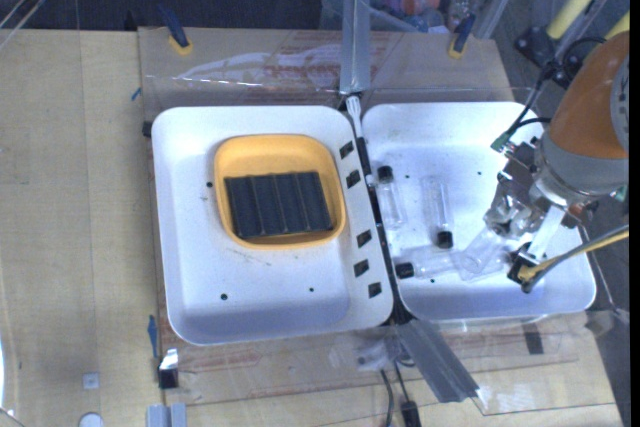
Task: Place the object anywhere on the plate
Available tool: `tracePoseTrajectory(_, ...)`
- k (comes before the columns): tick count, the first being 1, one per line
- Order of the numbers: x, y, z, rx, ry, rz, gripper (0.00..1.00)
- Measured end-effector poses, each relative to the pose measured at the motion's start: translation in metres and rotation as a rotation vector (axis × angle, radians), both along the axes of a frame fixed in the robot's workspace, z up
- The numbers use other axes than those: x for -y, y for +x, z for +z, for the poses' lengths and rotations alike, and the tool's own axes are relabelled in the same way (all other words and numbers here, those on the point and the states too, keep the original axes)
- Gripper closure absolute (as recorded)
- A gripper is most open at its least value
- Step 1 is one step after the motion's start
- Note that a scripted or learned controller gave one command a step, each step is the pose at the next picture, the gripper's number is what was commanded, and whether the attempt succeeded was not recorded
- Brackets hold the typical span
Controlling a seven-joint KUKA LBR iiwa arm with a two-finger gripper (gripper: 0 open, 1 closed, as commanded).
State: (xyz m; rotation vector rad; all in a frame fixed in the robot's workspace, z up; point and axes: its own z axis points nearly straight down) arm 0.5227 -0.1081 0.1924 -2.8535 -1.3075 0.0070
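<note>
Probably light, stiff, slick: clear plastic piece (472, 261) lying in right bin (570, 300), just beside gripper (518, 233). Grip state impossible to tell. Best pinched across its narrow sides; plate (232, 155) well apart.

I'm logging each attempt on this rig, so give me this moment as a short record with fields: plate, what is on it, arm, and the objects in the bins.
plate: yellow plate, in the left bin
on plate: dark ribbed rectangular block
arm: over the right side of the right bin
gripper: low over clear items; jaws state unclear
right bin contents: clear plastic pieces, small black piece
</note>
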Motion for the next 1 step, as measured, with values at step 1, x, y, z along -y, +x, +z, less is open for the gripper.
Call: tracePoseTrajectory(1, 0.0001, 0.0, 0.0001, 0.0, 0.0, 0.0, 0.0)
